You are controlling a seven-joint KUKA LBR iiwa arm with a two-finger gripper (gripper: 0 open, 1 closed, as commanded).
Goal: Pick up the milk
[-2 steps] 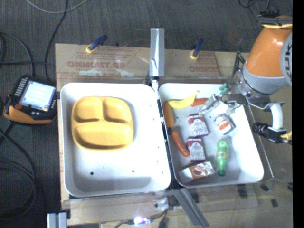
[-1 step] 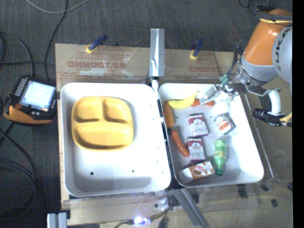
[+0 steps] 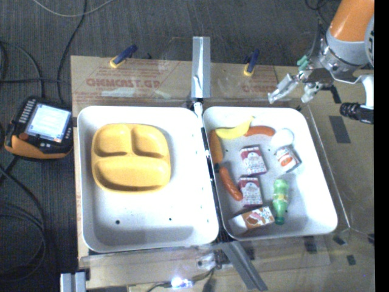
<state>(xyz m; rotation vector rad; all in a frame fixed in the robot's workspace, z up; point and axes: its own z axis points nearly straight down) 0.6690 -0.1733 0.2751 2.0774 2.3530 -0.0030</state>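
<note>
While the arm (image 3: 351,17) sits at the upper right of the camera view, grey body with its orange band up top, the gripper (image 3: 296,89) hangs beyond the back right corner of the right bin (image 3: 325,190), over the bench and not over any item. Fingers (image 3: 280,92) look spread apart, nothing between them, so the pincer is open and empty. Right bin holds the food clutter: a yellow banana (image 3: 236,129) at the back, touching a sausage (image 3: 262,130) just to its right; a carrot (image 3: 217,147) along the left wall, another orange sausage-like piece (image 3: 230,184) below it. Milk: small red-and-white carton (image 3: 252,160) in the middle of the right bin, lying flat, with a second similar carton (image 3: 251,190) just in front of it and a third carton (image 3: 257,217) tilted near the front wall. Can't tell from the labels which one is the milk. Small white-and-red cup (image 3: 287,158) near the right side, green bottle (image 3: 279,201) in front of it, near the third carton. Left bin (image 3: 97,224) holds a yellow divided tray (image 3: 131,157), upside unclear, sitting toward the back left. Grey divider post (image 3: 200,66) stands behind the seam between the bins. Handheld pendant (image 3: 42,126) with a lit screen lies on the floor left of the bench. Two clamps with blue and yellow handles (image 3: 123,56) sit on the cardboard at the back edge.
</note>
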